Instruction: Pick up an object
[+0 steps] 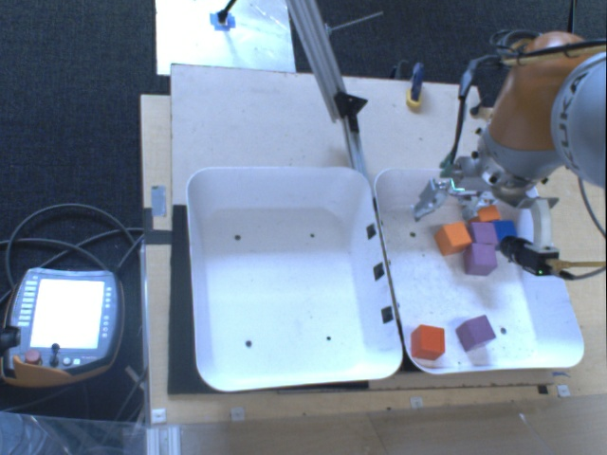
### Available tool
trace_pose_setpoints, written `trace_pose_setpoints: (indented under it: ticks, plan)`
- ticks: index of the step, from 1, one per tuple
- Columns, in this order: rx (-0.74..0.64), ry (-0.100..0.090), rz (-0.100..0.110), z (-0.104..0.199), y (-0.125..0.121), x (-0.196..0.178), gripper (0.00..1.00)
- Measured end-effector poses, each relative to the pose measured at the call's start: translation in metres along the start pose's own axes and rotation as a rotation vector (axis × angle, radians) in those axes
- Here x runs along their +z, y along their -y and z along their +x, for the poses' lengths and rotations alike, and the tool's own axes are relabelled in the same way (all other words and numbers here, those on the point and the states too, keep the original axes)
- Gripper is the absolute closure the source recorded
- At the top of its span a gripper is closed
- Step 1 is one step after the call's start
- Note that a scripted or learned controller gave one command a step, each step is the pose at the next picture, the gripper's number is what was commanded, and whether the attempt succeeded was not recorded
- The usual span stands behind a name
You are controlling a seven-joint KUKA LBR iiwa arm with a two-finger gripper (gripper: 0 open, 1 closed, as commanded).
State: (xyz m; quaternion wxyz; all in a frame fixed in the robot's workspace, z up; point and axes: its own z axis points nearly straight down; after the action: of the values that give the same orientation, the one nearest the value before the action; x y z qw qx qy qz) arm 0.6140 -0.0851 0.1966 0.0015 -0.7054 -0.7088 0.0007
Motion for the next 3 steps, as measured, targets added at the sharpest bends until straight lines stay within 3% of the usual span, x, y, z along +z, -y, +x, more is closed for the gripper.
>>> trace_pose_setpoints:
  ticks: [1,3]
  plan:
    - [0.001,0.001,-0.004,0.000,-0.001,-0.002,0.00]
    - [0.002,0.001,0.000,0.005,-0.001,0.109,0.00]
